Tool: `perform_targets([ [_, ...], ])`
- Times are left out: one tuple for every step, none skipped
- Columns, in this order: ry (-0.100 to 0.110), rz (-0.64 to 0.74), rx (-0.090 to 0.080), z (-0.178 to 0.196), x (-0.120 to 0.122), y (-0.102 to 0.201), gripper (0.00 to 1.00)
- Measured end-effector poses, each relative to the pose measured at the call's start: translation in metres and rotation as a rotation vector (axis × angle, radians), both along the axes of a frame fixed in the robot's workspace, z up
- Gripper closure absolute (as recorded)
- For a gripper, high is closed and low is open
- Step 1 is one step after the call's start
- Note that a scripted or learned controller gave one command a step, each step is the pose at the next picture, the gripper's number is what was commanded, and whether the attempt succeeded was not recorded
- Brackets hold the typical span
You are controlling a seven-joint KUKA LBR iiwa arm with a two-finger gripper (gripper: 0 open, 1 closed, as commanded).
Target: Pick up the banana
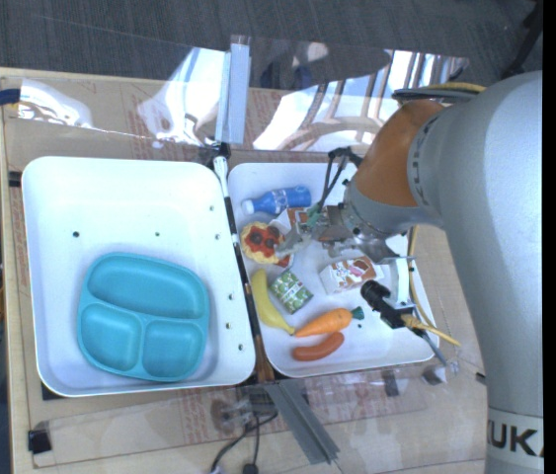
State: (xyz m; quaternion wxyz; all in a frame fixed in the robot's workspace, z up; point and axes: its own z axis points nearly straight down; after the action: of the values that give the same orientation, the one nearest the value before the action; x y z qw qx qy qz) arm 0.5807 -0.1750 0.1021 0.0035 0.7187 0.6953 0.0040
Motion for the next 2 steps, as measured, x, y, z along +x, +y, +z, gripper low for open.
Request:
perform_targets([
  [0.013, -0.020, -0.005, -0.006, 0.076, 0.071, 0.00],
  [0.015, 0.115, 0.000, -0.011, 0.019, 0.060, 0.00],
])
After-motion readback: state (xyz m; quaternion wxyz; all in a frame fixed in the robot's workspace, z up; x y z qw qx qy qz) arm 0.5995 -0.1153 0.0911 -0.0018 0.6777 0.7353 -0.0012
